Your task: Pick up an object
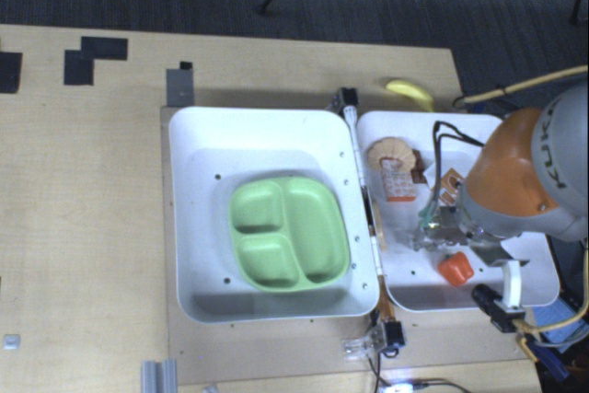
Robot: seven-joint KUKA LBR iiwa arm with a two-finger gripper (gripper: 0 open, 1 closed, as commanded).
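The claw [440, 233] is down inside the right bin [543, 285], under the orange band of the arm [515, 175]; from where I stand I cannot tell how it is set or whether it has hold of anything. Just below it lies a small orange block [455, 269] on the bin floor, close to the metal of the claw. To its upper left sits a packet with a red and white label [398, 180], resting against a round tan thing [390, 151] near the back of that bin. A black cable [451, 132] loops over the bin beside the arm. In the left bin [193, 198] a green divided tray [287, 232] lies flat. A yellow thing [409, 92] rests on the bench [83, 225] behind the right bin.
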